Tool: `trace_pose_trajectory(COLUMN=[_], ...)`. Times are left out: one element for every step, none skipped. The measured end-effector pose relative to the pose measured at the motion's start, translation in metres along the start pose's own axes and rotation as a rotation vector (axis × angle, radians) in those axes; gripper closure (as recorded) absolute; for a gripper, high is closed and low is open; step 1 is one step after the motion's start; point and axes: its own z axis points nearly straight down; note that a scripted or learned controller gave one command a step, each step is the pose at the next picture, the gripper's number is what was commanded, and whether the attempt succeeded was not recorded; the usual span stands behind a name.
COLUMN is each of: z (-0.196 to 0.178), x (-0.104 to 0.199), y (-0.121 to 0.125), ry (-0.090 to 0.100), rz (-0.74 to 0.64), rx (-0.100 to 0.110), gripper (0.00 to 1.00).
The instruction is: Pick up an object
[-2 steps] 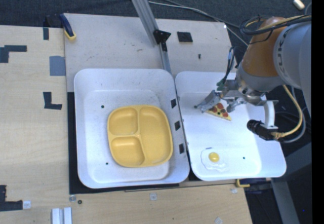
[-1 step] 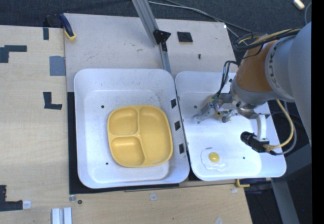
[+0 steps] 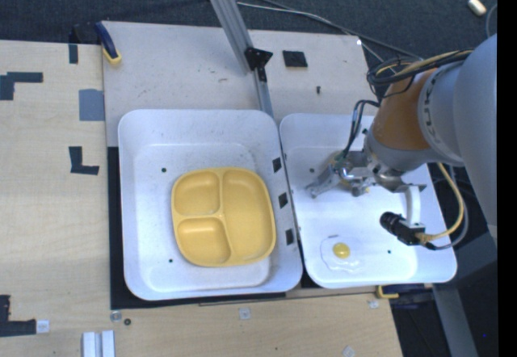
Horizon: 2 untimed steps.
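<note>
Two bins [image 3: 129, 145]; one tray [image 3: 223, 216]; one egg [image 3: 341, 254]

The grey robot arm [image 3: 464, 105] at the right of the frame, an orange band [image 3: 396, 117] above its wrist, black and yellow cables [image 3: 452, 210] looping beside it, and a metallic claw [image 3: 327, 178] at its tip.

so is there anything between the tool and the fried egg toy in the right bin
Nothing visible stands between them. The tool sits over the upper part of the right bin, and the fried egg toy lies nearer the front edge, with bare white bin floor between. The yellow divided plate is apart in the left bin.
</note>
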Motion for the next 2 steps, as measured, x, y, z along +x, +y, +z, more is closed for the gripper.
trace_pose_trajectory(z=[-0.011, -0.063], x=[0.0, -0.003], y=[0.001, 0.012], ry=[-0.003, 0.001], rz=[-0.001, 0.0], rx=[-0.005, -0.001], gripper=[1.0, 1.0])
